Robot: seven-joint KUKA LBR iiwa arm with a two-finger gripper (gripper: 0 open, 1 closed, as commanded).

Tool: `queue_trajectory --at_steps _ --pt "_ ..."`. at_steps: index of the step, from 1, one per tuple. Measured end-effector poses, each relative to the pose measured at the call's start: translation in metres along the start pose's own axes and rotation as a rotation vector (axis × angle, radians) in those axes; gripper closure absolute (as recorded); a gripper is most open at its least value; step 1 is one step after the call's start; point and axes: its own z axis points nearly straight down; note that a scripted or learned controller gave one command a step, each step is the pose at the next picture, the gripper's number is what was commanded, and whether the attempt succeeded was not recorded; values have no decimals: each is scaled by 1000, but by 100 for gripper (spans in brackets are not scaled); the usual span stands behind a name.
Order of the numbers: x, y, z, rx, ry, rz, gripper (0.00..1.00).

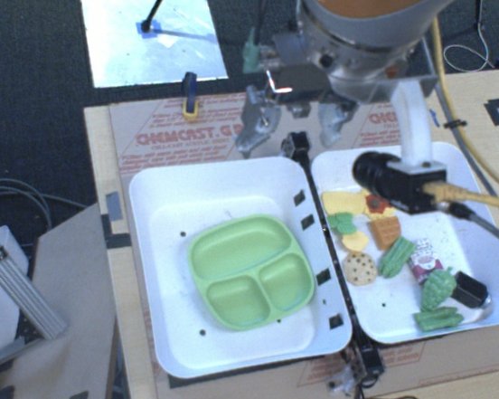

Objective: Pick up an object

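Camera view: the pickable things all lie in the right bin [383,315], a loose cluster of toy food. A cookie [360,268] sits near the divider. An orange cracker [386,232] and a green pickle [396,257] are just beside it, crowded and some touching. A spiky green piece [437,288] and a small black item [469,289] lie nearer the front corner.

The left bin [165,251] holds one green divided plate [250,271], well apart from everything.

The gripper [292,141] hangs over the far rim where the bins meet. Its fingers [255,134] are spread wide with nothing between them.

Judgement: this is the approach step, and no grasp has begun. The next move calls for choosing one target, shifting toward the front over the right bin, and descending with the jaws straddling it. The cookie looks the most separable; the crowded pieces risk a two-object pinch.
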Motion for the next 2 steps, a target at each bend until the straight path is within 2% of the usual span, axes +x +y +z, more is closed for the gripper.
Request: queue_trajectory --at_steps 1,2 --pt "-2 2 -6 5 -3 4 100" --pt "-2 2 -6 6 -3 4 0"
